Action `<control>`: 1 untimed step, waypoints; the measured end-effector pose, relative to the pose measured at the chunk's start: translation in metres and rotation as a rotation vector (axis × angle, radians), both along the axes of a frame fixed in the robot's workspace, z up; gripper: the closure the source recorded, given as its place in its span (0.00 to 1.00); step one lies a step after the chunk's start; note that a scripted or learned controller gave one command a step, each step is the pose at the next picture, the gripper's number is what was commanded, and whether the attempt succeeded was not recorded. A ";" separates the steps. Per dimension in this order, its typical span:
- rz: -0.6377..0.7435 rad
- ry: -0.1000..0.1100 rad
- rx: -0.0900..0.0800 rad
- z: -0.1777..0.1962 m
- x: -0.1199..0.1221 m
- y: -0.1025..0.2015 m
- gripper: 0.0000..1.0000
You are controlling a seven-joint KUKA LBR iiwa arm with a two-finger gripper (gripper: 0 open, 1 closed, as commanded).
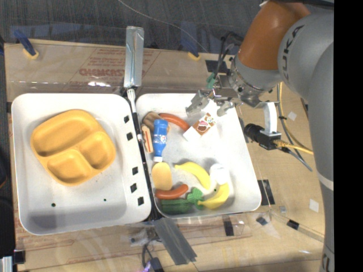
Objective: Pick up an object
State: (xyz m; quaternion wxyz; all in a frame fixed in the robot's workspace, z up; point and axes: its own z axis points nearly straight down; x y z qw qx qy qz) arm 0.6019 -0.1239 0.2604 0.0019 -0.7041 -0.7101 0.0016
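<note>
You're not done: end effector [211,103] hangs spread and empty over the right bin [241,152], just above the small carton [205,124], nothing lifted.

Grey arm [309,44], orange band, black cables

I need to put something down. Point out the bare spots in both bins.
Left bin: bare floor along the near edge, below the yellow tray. Right bin: a bare patch mid-floor, between the small carton and the banana. Crowded along its left wall and near edge.
</note>
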 end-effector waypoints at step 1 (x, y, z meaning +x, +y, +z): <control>0.042 0.005 0.001 -0.107 -0.029 -0.037 0.00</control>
